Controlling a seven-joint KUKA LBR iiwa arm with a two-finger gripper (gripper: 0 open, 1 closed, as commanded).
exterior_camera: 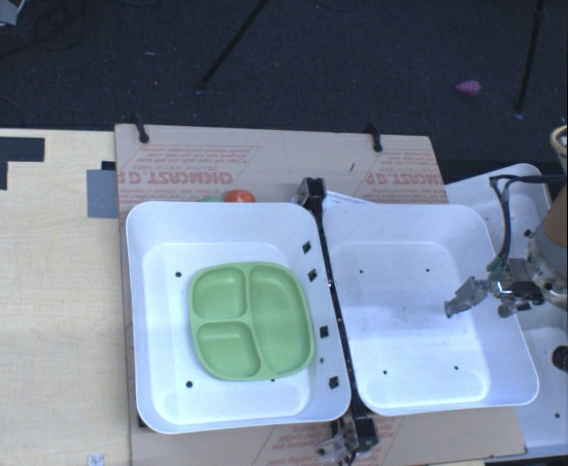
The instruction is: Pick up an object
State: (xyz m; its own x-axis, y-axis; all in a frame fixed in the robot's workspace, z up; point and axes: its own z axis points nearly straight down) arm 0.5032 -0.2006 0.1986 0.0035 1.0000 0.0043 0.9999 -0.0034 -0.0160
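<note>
A green, three-compartment plastic plate (252,320) lies flat in the left shallow white bin (157,250). Well right of the plate, the end effector (468,297) hangs over the right white bin's (410,231) right side; whether it is wide or narrow cannot be told.

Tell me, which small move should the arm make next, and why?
Probably travel left toward the green divided plate in the left bin. The gripper hangs over the right bin, far from the plate.

Two white bins (157,260), one green divided plate (251,320), one small red-orange object (239,197)
</note>
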